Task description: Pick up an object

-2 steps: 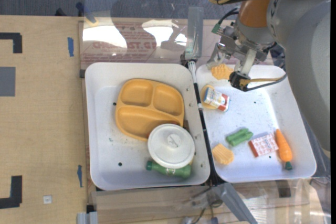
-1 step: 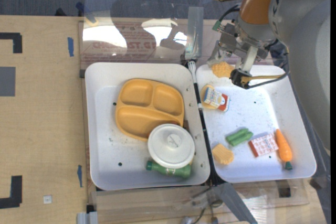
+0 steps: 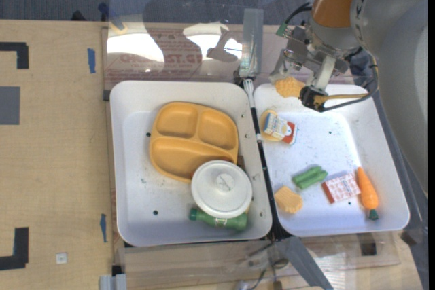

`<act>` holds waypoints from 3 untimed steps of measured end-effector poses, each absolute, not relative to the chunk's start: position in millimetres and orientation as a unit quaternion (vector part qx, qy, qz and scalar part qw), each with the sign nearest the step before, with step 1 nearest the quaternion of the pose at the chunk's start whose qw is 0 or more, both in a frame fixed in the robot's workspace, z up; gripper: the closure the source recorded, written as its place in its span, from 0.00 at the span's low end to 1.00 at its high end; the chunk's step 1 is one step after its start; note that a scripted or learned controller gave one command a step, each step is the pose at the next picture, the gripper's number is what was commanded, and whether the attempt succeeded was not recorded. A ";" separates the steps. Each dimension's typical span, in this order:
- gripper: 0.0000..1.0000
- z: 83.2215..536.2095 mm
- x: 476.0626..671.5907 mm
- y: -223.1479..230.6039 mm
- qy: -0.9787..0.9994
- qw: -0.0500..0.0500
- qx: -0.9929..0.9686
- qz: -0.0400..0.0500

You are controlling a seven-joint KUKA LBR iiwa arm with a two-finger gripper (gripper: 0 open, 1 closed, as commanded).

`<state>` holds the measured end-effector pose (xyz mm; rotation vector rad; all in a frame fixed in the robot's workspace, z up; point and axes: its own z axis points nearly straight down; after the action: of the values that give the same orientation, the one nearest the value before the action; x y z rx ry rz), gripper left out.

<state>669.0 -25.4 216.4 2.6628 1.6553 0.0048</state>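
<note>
My gripper (image 3: 285, 75) sits over the far left corner of the right bin (image 3: 391, 166); I can't tell if it's spread or pressed together. Nothing visibly held. A yellow chunk (image 3: 289, 87) lies just under it, and I can't tell if they touch. The chunk is squat, slightly wider across the view. Nearer me from the hand: small packet (image 3: 279, 127), then green pod (image 3: 309, 177). Carrot (image 3: 368, 190) is well apart, long axis running far-to-near, stem end nearest me.

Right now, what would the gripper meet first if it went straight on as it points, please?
Probably the yellow block in the right bin's far corner, just beneath the gripper; depth is unclear.
</note>
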 end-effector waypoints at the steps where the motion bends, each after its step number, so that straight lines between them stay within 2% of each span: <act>1: 1.00 216.0 634.5 -21.2 0.339 -0.001 0.941 -0.002; 2: 1.00 264.2 649.3 -129.6 0.456 0.002 0.890 0.001; 3: 1.00 200.6 545.0 -99.2 0.432 -0.002 0.902 -0.002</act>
<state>545.0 -99.2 200.6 2.8376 1.3581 -0.0077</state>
